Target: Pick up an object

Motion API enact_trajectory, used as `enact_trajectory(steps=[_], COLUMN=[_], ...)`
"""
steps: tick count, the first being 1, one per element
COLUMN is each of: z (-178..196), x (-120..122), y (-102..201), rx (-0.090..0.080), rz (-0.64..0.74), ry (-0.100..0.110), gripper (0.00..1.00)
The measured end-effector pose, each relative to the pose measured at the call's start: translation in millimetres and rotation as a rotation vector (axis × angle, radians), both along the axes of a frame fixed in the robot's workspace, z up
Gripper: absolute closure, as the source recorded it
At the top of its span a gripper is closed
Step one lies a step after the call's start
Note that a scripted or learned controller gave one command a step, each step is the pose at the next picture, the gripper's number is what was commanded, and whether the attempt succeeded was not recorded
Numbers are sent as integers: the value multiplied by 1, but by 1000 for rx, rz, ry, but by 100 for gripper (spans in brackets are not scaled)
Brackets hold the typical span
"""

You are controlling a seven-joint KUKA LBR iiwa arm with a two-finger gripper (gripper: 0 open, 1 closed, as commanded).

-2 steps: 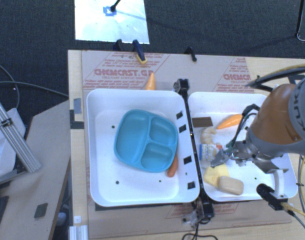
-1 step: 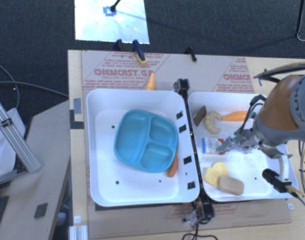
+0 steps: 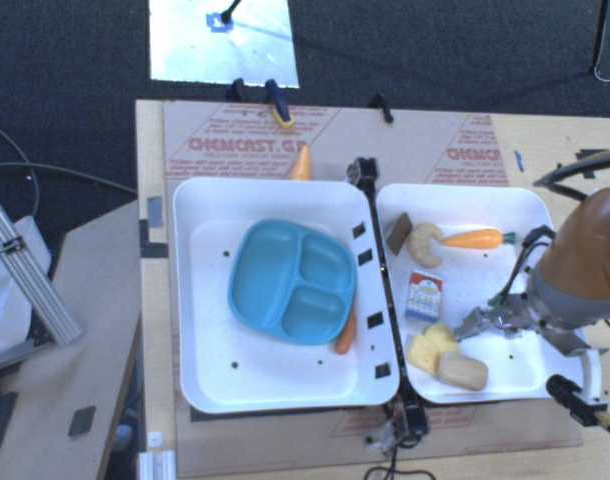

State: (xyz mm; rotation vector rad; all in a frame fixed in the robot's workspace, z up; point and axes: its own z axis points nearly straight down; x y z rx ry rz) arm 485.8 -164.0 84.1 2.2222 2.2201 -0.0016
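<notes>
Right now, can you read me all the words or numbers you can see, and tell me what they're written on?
"CHEMCAST GP" in red on the brown board behind the left bin, partly blurred.
More red print on the same board behind the right bin, too blurred to read.
The small box in the right bin has a picture label, its words too small to read.

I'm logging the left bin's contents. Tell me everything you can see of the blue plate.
The blue divided plate looks like smooth plastic, rounded-square, with three compartments, all bare. It lies flat, turned at a slant, in the middle of the left bin. A small orange carrot lies against its lower right edge.
</notes>
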Motion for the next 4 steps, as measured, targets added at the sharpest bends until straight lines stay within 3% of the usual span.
enact_trajectory(steps=[1,2,3,4], z=[1,0,1,0], x=[52,0,75,-1], y=[-37,-43,-41,-43], rx=[-2,0,0,1], rz=[5,1,8,0], ry=[-6,0,-8,2], gripper=[0,0,0,0])
